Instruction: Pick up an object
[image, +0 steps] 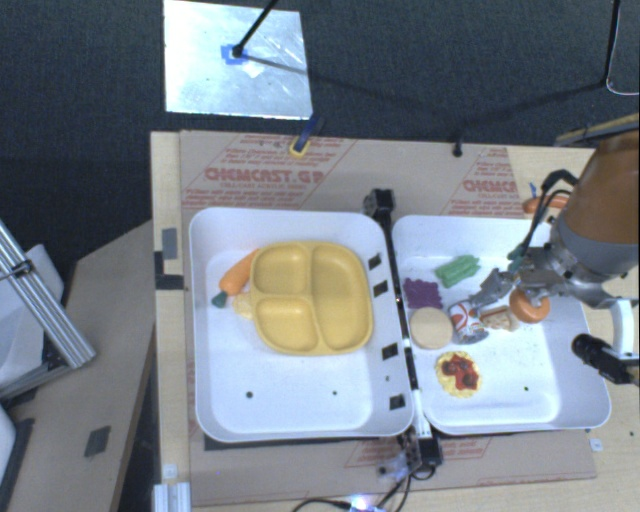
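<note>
Over right bin (575, 405), arm (605, 215) bent low — pincer (497, 290)

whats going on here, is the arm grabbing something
A grey and orange robot arm reaches into the right bin from the right. Its gripper is low among the toy foods there, by a small can, a round bun and a green piece. Nothing is visibly lifted yet. The left bin holds a yellow divided plate with a toy carrot beside it.

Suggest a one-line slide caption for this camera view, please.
KUKA arm's gripper reaches into the right bin among toy foods; a yellow divided plate fills the left bin.
</note>
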